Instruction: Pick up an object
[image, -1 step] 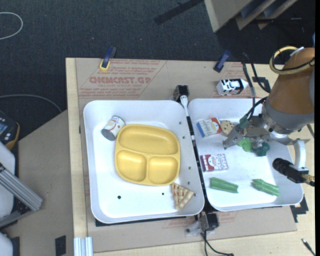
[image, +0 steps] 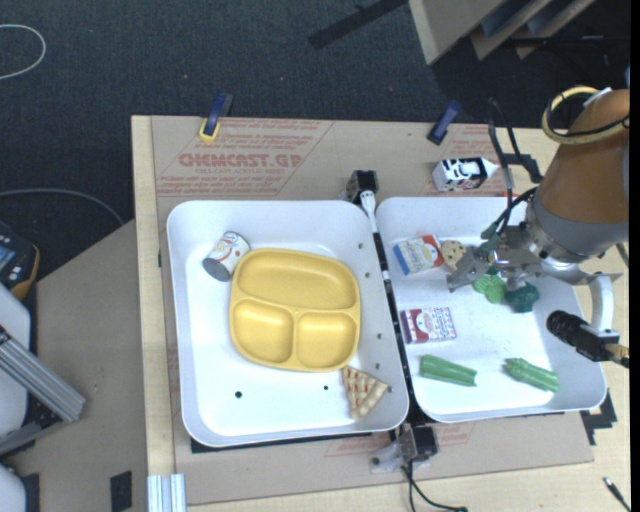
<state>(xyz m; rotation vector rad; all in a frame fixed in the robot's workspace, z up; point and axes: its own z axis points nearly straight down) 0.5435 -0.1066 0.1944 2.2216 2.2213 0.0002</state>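
My hand (image: 490, 268) sits low over the right bin (image: 570, 398), in the right-centre of the frame, metal fingers pointing left; can't tell how far open it is or whether anything sits between the fingers. Just below and right of the hand, a green lumpy toy (image: 492, 288) and a darker teal piece (image: 521, 297) lie touching each other, right at the fingertips. Left of the hand, a small blue-and-red carton (image: 417, 253) with a tan round thing (image: 453, 251) beside it. Lower in the same bin: a red-and-white packet (image: 428, 324), a green bean pod (image: 447, 371) and a second green pod (image: 531, 374), well apart from the hand. Left bin (image: 190, 300) holds a yellow divided plate (image: 295, 308) in the middle, a small can (image: 225, 255) on its side at the plate's upper left, and a waffle-pattern wedge (image: 363, 389) at its lower right. A black-and-white toy (image: 463, 173) rests on the worktop (image: 250, 160) above the right bin.
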